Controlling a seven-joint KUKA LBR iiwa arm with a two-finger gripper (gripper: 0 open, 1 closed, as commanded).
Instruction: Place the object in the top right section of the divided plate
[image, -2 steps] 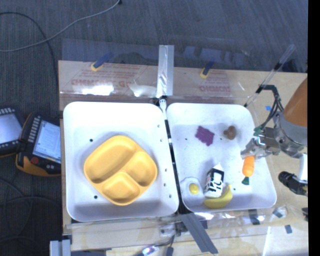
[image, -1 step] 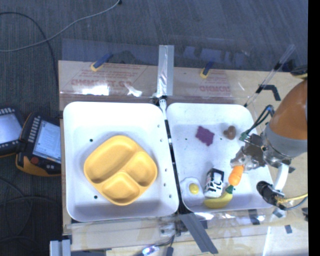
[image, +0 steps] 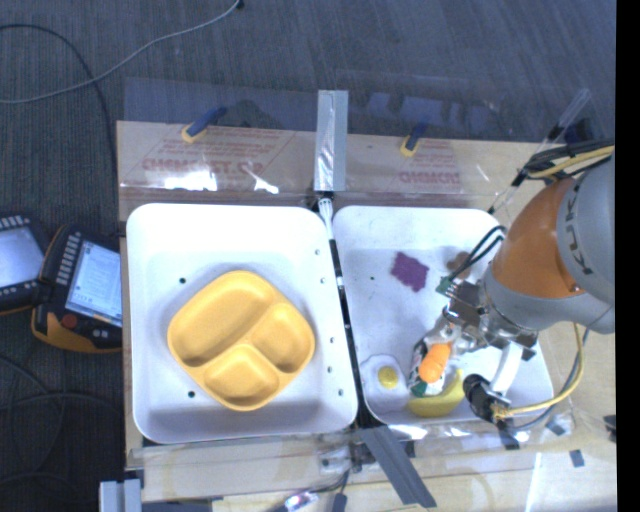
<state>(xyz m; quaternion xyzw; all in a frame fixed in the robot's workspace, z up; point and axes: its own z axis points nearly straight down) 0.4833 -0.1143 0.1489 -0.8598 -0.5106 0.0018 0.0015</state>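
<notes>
Here, the grey two-finger gripper (image: 437, 352) hangs low over the right white bin's (image: 380, 240) near edge, directly above a small orange carrot-like toy (image: 433, 364) (whether it grips it, I cannot tell). The yellow three-section divided plate (image: 241, 338) sits mid left bin (image: 160, 240).

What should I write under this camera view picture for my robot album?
Robot gripper reaches among toys in the right bin; yellow divided plate waits in the left bin.

Yellow plate (image: 240, 338) in a white bin (image: 150, 250), purple piece (image: 409, 270), orange carrot (image: 433, 364) over a yellow banana (image: 437, 401), and an orange-banded grey arm (image: 560, 260).
</notes>
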